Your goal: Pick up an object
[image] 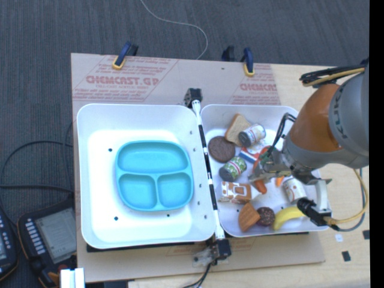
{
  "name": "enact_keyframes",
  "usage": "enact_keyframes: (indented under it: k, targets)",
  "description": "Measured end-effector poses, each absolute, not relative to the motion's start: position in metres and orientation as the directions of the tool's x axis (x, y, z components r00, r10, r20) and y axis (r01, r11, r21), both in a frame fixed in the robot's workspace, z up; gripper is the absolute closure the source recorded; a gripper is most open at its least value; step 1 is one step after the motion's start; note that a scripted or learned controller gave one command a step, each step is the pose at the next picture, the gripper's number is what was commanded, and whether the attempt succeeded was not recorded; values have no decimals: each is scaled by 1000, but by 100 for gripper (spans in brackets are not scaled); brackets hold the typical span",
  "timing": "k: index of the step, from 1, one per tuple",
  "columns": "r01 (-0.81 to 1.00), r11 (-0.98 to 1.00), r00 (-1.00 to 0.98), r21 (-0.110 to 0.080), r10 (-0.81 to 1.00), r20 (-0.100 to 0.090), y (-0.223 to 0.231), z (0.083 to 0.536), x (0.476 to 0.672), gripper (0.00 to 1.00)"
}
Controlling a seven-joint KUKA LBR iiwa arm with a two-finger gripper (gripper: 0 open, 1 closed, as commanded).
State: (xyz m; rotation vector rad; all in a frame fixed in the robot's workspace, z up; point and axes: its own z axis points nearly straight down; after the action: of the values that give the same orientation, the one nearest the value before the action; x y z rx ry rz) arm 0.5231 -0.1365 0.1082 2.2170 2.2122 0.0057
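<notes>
Over the right bin [282,109] the gripper [268,168] hangs low; whether its jaws are open I cannot tell. Nearest lies the small can [233,168], at nine o'clock, its long axis slanted.

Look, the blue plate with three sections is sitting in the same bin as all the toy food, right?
Not quite. The camera view shows the blue plate alone in the left bin, while the toy food, like the banana, lies in the right bin.

Brown board-topped bench [168,80] with printed lettering, two white bins side by side on it, left bin [96,161], right bin [270,110], clamps [123,54] gripping its far edge
</notes>
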Motion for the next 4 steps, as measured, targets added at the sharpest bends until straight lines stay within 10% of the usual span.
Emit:
enact_keyframes:
  k: [1,2,4]
  targets:
    - [1000,-2,2,9,1000,-4,-136,118,523,100]
    - [1000,2,-2,-1,1000,0,-81,184,484,100]
    - [1000,3,-3,0,1000,0,-81,203,485,100]
